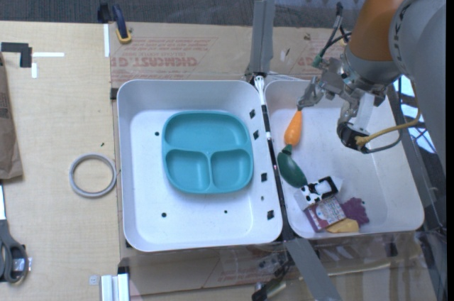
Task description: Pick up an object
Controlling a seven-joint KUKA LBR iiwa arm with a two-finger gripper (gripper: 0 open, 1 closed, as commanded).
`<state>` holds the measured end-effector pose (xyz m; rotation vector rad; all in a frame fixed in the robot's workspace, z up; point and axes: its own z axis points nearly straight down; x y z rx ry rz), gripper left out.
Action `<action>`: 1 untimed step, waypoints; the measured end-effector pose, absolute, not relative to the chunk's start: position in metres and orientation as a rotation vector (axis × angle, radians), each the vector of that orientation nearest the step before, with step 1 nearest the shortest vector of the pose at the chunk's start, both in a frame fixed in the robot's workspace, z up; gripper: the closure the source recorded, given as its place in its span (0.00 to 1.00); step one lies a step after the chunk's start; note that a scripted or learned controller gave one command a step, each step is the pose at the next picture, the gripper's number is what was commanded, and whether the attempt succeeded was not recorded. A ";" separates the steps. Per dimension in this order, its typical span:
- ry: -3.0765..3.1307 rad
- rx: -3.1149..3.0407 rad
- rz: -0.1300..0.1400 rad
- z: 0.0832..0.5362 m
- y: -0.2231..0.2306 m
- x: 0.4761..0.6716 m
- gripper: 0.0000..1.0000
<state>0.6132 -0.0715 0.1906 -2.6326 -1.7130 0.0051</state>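
The grey arm (418, 23) with its orange band reaches in from the right and hangs over the upper part of the right-hand shallow white bin (397, 193). Its two-finger gripper (319, 90) sits above the bin's upper left corner, just up and right of the toy carrot; nothing can be seen between its fingers, and whether they are spread or closed cannot be told from this angle.

The left-hand shallow white bin (135, 172) holds a turquoise plastic plate with three compartments (208, 152), lying flat near the middle.

Behind the bins lies a brown cardboard sheet (170, 55) with red printing that appears reversed and upside down; the letters cannot be read with confidence.

In the right bin, a toy carrot with an orange body and dark green leafy end (291, 147) lies along the left wall, orange end uppermost. Below it, near the front of the bin, is a cluster: a small black-and-white item (319, 189), a maroon packet with a pale label too small to read (325, 213), a purple piece (355, 209) and a yellow piece (344, 226), all touching or overlapping.

On the pale wooden bench (50, 136) left of the bins rests a grey ring (93, 174).
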 end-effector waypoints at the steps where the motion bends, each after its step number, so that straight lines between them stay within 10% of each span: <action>1: -1.714 -2.632 0.006 0.191 -0.072 0.613 0.00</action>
